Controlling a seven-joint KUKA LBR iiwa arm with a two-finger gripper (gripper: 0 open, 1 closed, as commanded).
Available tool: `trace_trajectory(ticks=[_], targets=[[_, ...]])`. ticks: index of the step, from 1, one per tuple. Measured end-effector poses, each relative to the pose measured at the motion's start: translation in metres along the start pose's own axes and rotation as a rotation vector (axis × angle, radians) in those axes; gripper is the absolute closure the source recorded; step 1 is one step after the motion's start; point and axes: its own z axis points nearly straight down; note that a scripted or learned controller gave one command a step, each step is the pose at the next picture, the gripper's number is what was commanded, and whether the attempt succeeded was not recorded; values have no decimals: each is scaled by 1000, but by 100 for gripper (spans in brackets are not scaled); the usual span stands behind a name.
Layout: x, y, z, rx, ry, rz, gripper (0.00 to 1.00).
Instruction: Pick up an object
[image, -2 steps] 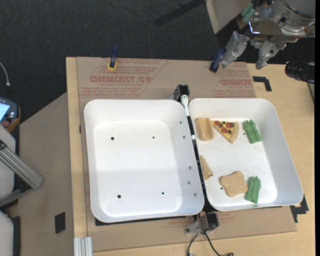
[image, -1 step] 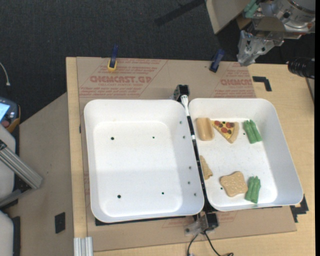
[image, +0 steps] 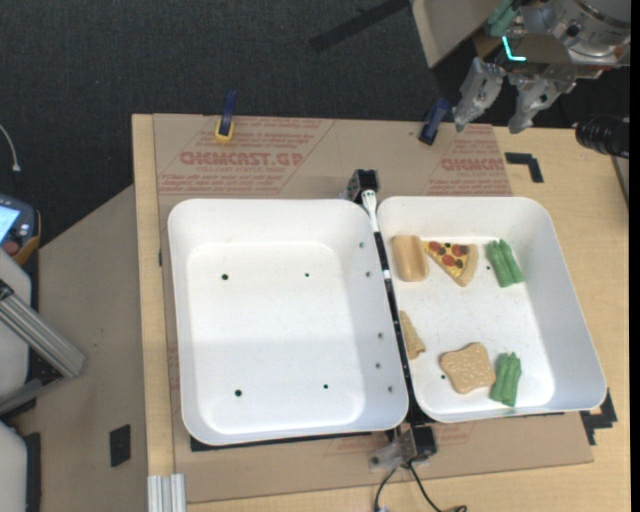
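Cardboard bench top (image: 300, 160) w/ 2 white bins (image: 270, 320), dark floor (image: 100, 60) behind; pincer (image: 505, 105) open, holding nothing.

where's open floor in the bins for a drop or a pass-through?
The left bin has its whole floor bare. In the right bin, free patches lie right of the upper green beans and mid-floor between the pizza slice and the toast. Crowded: far row with the bread roll, and near corner.
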Motion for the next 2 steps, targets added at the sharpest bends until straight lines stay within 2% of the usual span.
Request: trace_trajectory(ticks=[1, 2], targets=[[0, 1, -11, -6, -2, -1, 100], [0, 1, -11, -4, -1, -1, 0]])
